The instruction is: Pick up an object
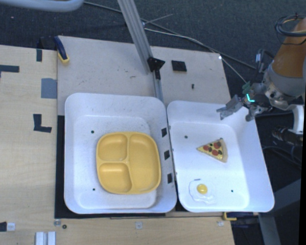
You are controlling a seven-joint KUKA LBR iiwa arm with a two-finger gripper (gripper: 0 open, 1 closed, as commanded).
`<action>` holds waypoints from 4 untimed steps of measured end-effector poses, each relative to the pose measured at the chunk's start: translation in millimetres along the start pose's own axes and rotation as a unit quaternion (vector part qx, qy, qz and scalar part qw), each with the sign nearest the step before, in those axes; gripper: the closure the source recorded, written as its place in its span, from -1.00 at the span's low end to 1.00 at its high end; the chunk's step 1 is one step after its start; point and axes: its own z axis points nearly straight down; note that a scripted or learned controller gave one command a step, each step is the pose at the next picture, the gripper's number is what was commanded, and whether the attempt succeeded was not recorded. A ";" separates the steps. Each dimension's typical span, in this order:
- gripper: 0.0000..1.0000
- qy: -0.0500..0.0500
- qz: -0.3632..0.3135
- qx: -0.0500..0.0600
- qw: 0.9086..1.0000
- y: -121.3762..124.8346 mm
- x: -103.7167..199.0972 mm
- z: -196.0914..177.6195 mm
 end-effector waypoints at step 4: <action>-1.00 -0.001 0.000 -0.002 1.000 -3.5 -2.0 156.1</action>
